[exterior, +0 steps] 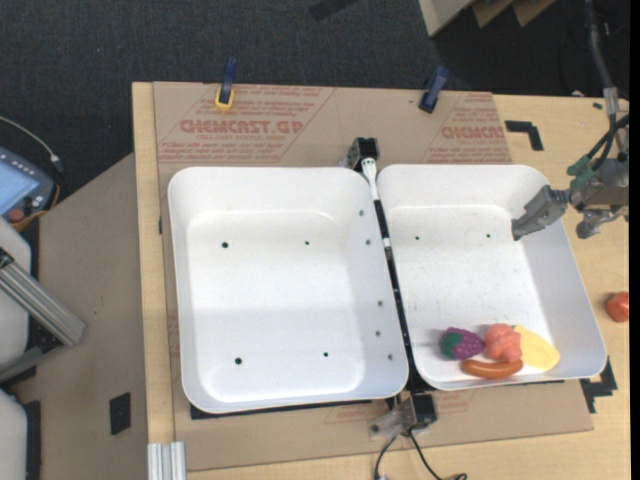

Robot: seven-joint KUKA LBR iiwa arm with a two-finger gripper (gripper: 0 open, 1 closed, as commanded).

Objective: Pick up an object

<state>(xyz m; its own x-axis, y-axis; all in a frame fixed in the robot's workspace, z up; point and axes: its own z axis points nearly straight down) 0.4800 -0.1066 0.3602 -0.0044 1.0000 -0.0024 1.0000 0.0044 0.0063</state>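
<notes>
Seemingly empty, the hand (528, 218) hangs over the right edge of the right bin (470, 193), one grey finger (535, 213) slanting down toward the bin floor; whether it is open or closed cannot be told from this angle. Well apart from it, in the bin's near right corner, lie the toy foods: a purple grape bunch (461, 343), an orange sausage (491, 368), a red piece (503, 342) and a yellow piece (538, 351), clustered together.

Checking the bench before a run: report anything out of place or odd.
One small orange-red object lies on the bench outside the right bin, past its right rim. The other toys sit clustered in that bin's near corner.
</notes>
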